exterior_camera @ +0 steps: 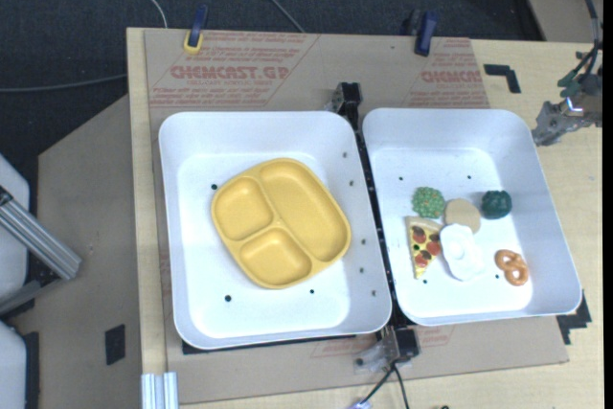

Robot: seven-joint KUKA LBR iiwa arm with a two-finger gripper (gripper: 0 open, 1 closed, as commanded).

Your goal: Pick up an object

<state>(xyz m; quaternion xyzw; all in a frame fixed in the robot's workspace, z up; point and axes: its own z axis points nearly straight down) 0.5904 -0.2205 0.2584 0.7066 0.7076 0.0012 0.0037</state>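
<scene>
Two white bins sit side by side on the table. The left bin (pixel 182 235) holds one yellow divided plate (pixel 280 221). The right bin (pixel 536 158) holds six small things clustered at centre right — light green broccoli (pixel 428 201), a pizza slice (pixel 422 245), a tan round piece (pixel 462 214), a white item (pixel 464 255) hard to identify, a dark green piece (pixel 495 203), one pretzel (pixel 512 266). At the right edge, the gripper (pixel 560 118) is partly cut off — whether it is clenched, I cannot tell.

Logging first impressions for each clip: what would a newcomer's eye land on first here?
The yellow divided tray stands out first, lying alone and slightly askew in the left bin. Next comes the small cluster of toy food in the right bin: a pizza slice, a pretzel and two green pieces. The gripper sits at the right edge, outside both bins.
</scene>
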